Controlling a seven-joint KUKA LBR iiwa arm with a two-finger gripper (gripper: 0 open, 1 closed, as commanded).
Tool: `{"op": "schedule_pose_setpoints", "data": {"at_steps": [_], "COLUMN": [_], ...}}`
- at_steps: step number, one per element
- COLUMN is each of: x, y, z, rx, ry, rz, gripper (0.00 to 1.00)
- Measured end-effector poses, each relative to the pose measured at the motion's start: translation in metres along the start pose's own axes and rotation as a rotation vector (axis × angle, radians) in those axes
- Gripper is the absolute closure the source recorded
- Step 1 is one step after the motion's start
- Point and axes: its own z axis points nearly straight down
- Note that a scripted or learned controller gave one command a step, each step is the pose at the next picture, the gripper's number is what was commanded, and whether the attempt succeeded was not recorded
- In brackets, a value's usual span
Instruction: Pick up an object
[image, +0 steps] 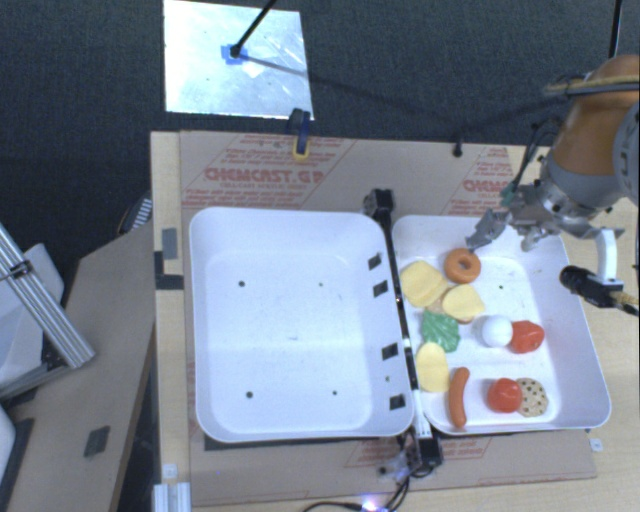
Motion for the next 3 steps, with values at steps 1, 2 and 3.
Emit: {"op": "schedule_pose_setpoints", "data": {"at_steps": [1, 2, 3], "x": [0.035, 0.156, 0.202], "y": [0.032, -0.014, 0.037], "z": [0.09, 0.006, -0.027], "rx": [-0.004, -0.007, -0.008], "ry": [-0.002, 0.005, 0.003], "rz": [0.001, -0.011, -0.007], "gripper": [0.0, 0.0, 0.0]}}
